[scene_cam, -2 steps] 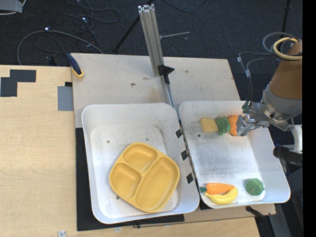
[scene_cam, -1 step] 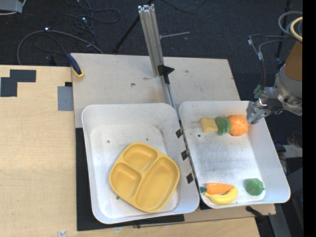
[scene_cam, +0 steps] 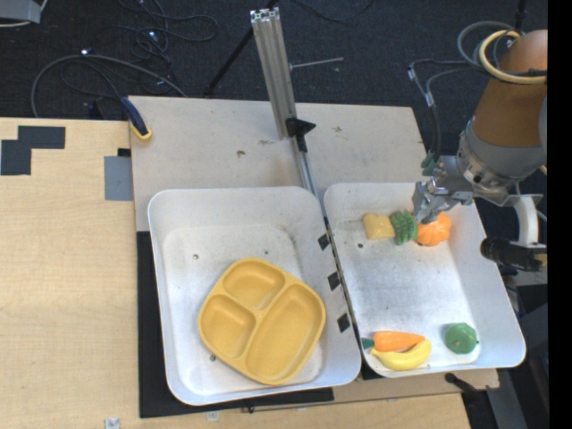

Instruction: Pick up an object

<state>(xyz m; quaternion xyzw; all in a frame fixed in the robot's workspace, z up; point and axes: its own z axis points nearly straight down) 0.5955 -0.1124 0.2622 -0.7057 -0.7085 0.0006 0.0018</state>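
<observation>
The right bin (scene_cam: 420,280) holds toy foods. Near its far edge lie a pale yellow piece (scene_cam: 377,227), a green broccoli-like piece (scene_cam: 405,228) and an orange fruit (scene_cam: 435,231) in a row. At the near edge sit a carrot (scene_cam: 396,340) on a yellow banana (scene_cam: 404,357) and a green round piece (scene_cam: 460,337). My gripper (scene_cam: 431,200) hangs over the far right of this bin, just above the orange fruit and the broccoli piece. I see nothing held between its fingers.
The left bin (scene_cam: 179,239) holds a yellow divided plate (scene_cam: 261,319). An upright metal post (scene_cam: 273,70) rises behind the bins, where they meet. Black clips (scene_cam: 332,280) mark the shared rim. A wooden bench top (scene_cam: 63,266) lies left.
</observation>
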